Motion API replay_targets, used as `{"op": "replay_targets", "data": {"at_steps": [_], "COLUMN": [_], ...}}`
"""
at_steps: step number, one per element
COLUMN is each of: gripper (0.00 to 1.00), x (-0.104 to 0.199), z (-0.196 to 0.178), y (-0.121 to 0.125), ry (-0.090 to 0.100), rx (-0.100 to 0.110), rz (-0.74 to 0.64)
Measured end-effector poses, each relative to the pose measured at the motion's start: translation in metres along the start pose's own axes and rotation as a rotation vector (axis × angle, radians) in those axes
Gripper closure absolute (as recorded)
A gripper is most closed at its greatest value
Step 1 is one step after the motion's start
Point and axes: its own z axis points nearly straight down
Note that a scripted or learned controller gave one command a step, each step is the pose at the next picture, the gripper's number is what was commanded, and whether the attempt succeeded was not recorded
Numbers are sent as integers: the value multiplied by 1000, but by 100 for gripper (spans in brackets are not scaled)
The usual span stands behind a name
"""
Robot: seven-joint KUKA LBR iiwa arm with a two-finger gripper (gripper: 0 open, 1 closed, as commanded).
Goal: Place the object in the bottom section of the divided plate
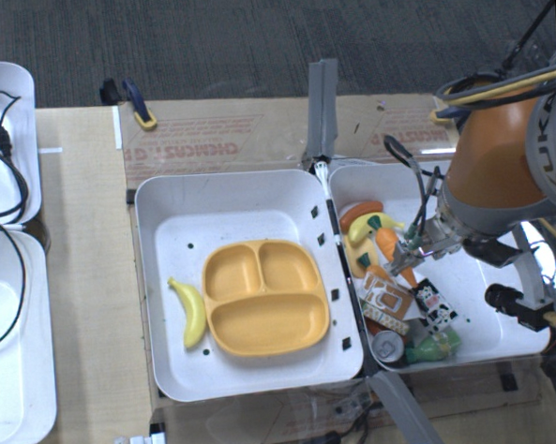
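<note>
An orange-yellow divided plate lies in the left bin, with two small sections at the top and one wide section at the bottom. A yellow banana lies in that bin just left of the plate. My gripper hangs over the right bin, low above a pile of toy food. An orange carrot-like piece sits right at the fingertips, but whether it is gripped is not visible.
The right bin's pile holds a yellow toy, a brown printed box, a tin can, a green item and a black-and-white item. A grey divider post stands between the bins. Cables lie at far left.
</note>
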Motion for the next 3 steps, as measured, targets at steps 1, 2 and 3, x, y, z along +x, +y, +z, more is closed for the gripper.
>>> {"op": "replay_targets", "data": {"at_steps": [1,2,3], "gripper": [100,100,0], "x": [61,118,117], "z": [0,0,0], "y": [-22,-6,-6], "ry": [0,-1,-1], "rx": [0,0,-1], "rz": [156,176,177]}}
